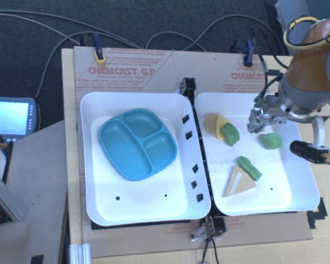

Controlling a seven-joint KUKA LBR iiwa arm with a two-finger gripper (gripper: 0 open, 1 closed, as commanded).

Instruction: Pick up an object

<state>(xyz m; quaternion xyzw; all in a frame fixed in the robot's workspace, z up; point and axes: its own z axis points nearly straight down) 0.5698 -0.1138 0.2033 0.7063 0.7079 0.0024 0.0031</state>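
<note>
In the right bin lie several toy foods: a yellow piece with a green one on it, a round green ball, a long green pod and a tan wedge. My gripper hangs over the bin's upper middle, between the yellow-green piece and the green ball, just left of and above the ball. Nothing shows between its fingers.
The left bin holds a blue sectioned plate. A black divider with clips runs between the bins. Cables trail across the dark floor behind; a pendant sits at far left.
</note>
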